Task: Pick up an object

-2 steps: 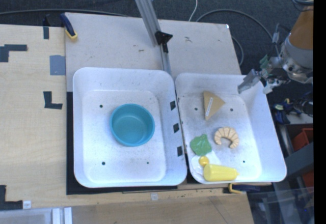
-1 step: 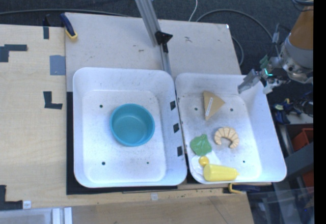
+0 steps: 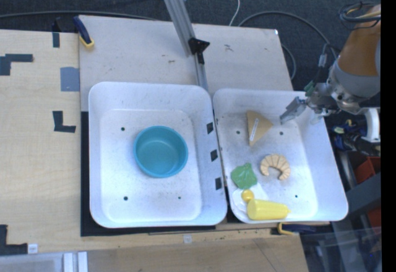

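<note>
Grey arm w/ orange band reached in from 3 o'clock; its two-finger gripper (image 3: 291, 112) hung over the upper right part of the right shallow white bin (image 3: 322, 159). Fingers too small and blurred; couldn't tell if open or closed. Nothing seen between them.

Right bin held 4 items. Tan wedge-shaped cheese piece (image 3: 257, 126) lay just at 8 o'clock of the gripper, apart from it. Tan croissant-shaped toy (image 3: 276, 166) sat near bin centre. Green leafy toy (image 3: 244, 175) lay at 9 o'clock of the croissant. Yellow plastic bottle (image 3: 265, 208) lay on its side at bin's 6 o'clock edge.

Left shallow white bin (image 3: 105, 141) held a round blue plastic bowl (image 3: 161, 151), upright, approx. centre.
</note>
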Controlling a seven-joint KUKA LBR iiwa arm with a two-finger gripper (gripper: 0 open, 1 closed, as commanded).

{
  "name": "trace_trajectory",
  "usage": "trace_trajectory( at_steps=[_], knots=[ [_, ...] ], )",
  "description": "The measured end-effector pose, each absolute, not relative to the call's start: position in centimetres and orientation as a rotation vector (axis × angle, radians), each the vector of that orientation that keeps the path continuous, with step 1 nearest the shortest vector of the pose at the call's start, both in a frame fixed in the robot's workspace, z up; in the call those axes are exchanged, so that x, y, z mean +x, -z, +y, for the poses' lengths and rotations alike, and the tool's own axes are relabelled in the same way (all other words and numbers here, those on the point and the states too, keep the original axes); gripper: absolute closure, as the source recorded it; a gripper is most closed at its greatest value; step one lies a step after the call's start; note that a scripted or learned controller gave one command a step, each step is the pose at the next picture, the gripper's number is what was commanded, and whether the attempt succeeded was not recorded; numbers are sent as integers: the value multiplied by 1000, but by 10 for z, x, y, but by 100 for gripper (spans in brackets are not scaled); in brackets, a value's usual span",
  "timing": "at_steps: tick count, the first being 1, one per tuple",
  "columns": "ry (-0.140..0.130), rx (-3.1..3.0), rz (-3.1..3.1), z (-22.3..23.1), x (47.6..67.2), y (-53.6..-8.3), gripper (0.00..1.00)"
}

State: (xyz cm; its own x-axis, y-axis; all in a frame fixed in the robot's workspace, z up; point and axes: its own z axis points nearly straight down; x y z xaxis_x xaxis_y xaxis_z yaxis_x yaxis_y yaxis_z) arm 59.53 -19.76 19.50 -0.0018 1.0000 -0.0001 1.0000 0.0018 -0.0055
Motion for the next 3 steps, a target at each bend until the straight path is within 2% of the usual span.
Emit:
trace_trajectory(
  at_steps=[2, 3],
  knots=[
    [-3, -2218, -2223, -197, 602, -97, 0],
    [-2, -2216, -2224, -196, 602, -107, 100]
  ],
)
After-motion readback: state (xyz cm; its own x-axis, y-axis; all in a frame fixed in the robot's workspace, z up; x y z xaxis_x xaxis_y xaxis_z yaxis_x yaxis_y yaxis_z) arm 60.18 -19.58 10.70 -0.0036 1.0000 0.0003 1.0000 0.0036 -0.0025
